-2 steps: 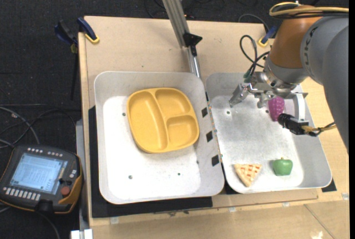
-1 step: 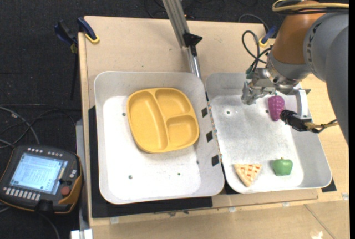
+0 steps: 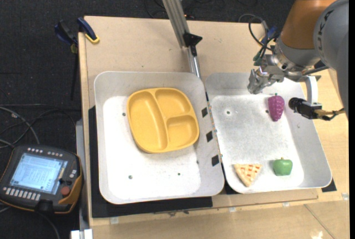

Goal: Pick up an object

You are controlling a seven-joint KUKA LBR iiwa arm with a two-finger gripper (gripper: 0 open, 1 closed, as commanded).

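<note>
The gripper (image 3: 258,84) hovers above the right bin (image 3: 310,177), near a purple grape toy (image 3: 275,107). Whether its jaws are apart cannot be told. This looks like the approach step; next it likely must descend onto a target.

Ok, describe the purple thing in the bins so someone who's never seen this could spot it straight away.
Look in the right-hand white bin, the one without the yellow divided plate. Near its far edge, just below the gripper, lies a toy bunch of grapes. It is the only purple item; the green pepper and waffle-patterned wedge sit together at the bin's near edge.
</note>
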